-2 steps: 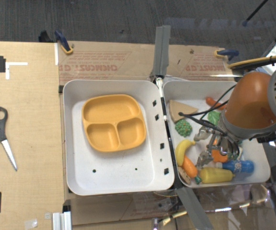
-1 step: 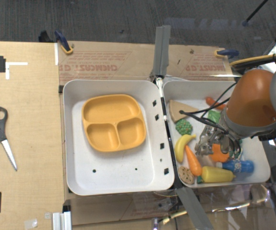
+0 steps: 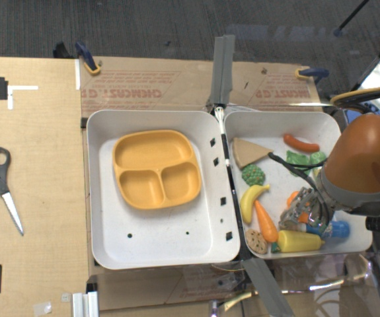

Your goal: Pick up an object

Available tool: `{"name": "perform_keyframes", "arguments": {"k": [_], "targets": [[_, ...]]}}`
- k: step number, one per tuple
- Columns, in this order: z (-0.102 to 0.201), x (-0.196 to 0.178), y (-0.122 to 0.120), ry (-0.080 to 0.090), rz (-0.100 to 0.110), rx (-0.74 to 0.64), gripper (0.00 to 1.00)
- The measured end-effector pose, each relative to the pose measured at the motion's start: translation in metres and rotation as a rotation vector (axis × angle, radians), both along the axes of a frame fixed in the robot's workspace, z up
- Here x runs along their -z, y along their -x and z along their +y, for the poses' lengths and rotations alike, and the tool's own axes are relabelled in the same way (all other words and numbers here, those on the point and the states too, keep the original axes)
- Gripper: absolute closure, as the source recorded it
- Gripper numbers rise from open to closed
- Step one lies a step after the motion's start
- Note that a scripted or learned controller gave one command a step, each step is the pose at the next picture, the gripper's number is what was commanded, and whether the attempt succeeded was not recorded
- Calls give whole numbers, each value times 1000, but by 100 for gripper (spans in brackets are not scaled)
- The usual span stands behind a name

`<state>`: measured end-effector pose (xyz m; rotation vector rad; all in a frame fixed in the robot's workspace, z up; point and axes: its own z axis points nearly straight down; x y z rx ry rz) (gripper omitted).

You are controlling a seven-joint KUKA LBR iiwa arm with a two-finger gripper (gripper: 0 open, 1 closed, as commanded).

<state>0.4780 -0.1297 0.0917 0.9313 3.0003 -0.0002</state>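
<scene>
Closest to me, the yellow corn [image 3: 300, 242] lies flat in the right bin [image 3: 279, 121], long axis running left-right, just under my tool [image 3: 306, 211]. So the move is basically straight down. Can't tell the tool's state. Further back sits the red sausage [image 3: 301, 142].

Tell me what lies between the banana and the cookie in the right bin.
A carrot lies between the banana and the cookie, seen in the camera view.
</scene>
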Motion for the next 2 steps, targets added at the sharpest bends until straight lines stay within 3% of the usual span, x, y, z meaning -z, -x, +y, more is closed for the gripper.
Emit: {"name": "perform_keyframes", "arguments": {"k": [1,2], "targets": [[70,-150,-40,1,-2,116,100],[91,-183,-175,2,-3,-22,100]]}}
